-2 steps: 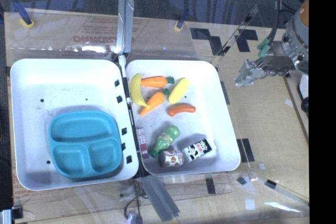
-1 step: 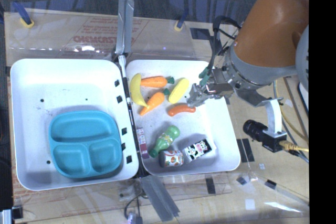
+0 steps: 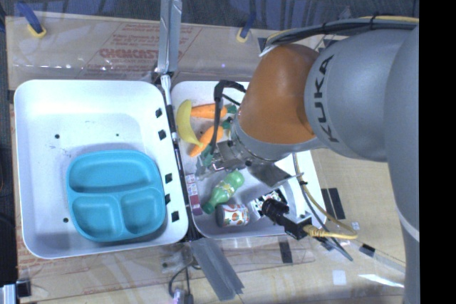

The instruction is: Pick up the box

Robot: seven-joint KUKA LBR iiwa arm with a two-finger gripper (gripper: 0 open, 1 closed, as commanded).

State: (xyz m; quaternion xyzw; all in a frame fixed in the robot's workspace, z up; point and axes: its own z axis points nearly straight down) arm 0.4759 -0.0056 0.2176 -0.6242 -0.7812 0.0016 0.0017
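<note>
Box (image 3: 192, 190): most likely the slim white-and-pink carton standing on edge in the right bin (image 3: 201, 85), pressed flat against that bin's left wall, beside the divider between the two bins. Hard to be sure at this size. Long axis along the wall, running from the far side of the bin toward the near side, almost straight up and down in the camera view. Which end is the top: too small to tell.

Just beside it, a green bottle (image 3: 223, 190) lying at a slant, and near the bottle's lower end a small red-and-white can (image 3: 234, 216). Farther back, a banana (image 3: 185, 126) and a carrot (image 3: 206, 110).

Above the middle of this bin, the orange band (image 3: 281, 100) of the arm, covering the wrist below it. State of the jaws: cannot tell.

Likely trouble from here:
- No gap on the wall side, so little room to close around the box; probably a scrape on the rim or a slip off the thin edge.
- With the bottle so close, an easy grab of the wrong thing.
- A nudge could tip the carton flat.

Left bin (image 3: 43, 103): a blue tray (image 3: 114, 196), well apart from all this on the desk (image 3: 370, 224).
</note>
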